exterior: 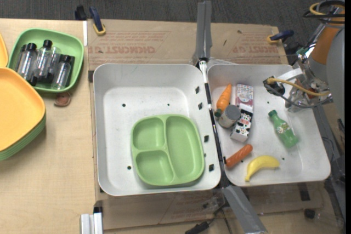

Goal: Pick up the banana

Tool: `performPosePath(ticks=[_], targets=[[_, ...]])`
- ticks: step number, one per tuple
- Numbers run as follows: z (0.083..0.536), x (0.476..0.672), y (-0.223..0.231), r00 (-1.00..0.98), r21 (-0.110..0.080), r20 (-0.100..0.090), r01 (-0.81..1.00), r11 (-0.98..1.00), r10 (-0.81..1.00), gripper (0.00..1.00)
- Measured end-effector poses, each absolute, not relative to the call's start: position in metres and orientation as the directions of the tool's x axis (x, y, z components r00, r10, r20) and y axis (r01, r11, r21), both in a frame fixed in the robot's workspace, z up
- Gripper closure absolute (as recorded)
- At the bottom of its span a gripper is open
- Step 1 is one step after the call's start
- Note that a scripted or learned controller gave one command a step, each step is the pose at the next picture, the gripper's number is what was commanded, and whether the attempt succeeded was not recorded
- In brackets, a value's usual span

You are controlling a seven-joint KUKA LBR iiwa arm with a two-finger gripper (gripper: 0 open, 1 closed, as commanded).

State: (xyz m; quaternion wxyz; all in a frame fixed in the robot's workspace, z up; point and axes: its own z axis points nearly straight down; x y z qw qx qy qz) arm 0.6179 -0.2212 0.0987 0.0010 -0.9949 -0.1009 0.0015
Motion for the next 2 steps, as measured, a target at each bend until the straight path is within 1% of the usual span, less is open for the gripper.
performPosePath(ticks=[1, 2], targets=[[0.096, 0.635, -0.22, 0.979, -0.002, -0.003, 0.205, -0.979, 0.205, 1.0], [0.182, 0.635, -0.222, 0.975, -0.001, -0.003, 0.221, -0.975, 0.221, 1.0]])
